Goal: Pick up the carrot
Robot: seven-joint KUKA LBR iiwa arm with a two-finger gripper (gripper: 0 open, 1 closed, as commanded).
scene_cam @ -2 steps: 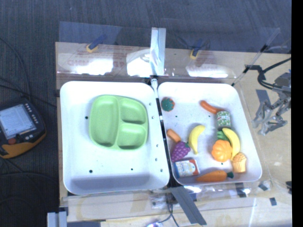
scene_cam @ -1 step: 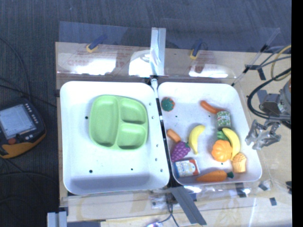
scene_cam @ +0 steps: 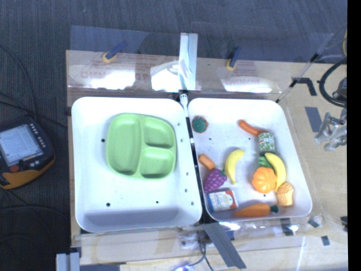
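Carrot (scene_cam: 254, 210) sits wedged against the near wall of the right bin (scene_cam: 293, 129)

Tool (scene_cam: 333, 133) is parked off past the bin's edge, grip state I can't tell; reaching in, it'll likely bump the cupcake (scene_cam: 285, 194) or scrape the wall.

Bright, even overhead light, with white glare on the clear sheet (scene_cam: 169, 72) behind the bins; detail slightly soft.

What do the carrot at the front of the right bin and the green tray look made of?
Carrot: probably moulded plastic toy food, smooth, uniform orange with a green stub.
Green tray: likely hard plastic, matte to satin, one even colour, rounded moulded compartments.
Neither can be confirmed from the look alone.
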